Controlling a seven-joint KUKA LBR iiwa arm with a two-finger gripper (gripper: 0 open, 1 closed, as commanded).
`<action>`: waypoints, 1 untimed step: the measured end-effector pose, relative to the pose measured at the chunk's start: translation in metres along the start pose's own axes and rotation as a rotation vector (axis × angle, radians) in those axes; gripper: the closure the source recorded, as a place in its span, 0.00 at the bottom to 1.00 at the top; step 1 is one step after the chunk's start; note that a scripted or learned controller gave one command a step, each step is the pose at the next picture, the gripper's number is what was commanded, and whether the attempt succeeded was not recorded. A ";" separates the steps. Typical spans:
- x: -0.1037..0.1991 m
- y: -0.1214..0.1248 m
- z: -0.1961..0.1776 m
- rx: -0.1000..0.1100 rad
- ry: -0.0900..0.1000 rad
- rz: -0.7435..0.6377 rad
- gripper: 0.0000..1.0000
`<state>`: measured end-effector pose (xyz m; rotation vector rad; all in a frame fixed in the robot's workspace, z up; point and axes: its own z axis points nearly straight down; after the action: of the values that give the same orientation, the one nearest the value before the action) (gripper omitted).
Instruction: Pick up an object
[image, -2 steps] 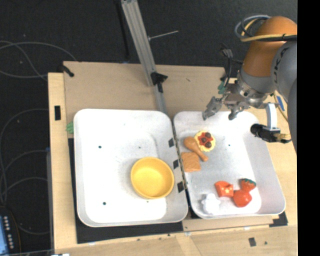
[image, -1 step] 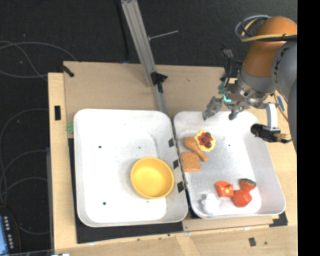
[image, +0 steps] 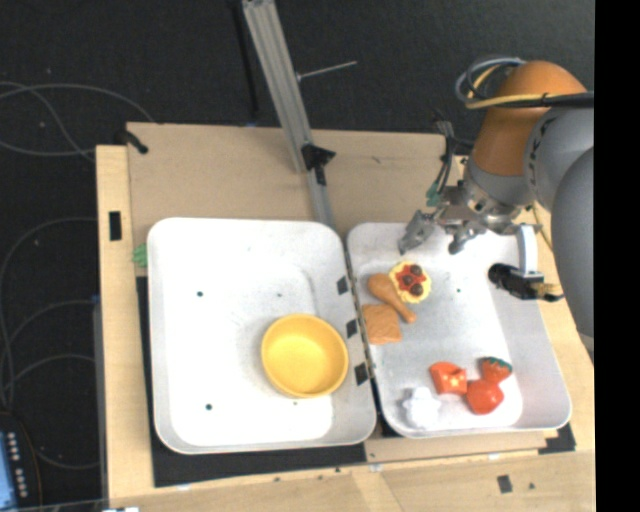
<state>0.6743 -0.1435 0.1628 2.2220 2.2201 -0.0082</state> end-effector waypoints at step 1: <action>-0.001 -0.004 0.041 -0.003 0.000 0.001 0.00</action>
<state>0.6702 -0.1443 0.1220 2.2220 2.2175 -0.0053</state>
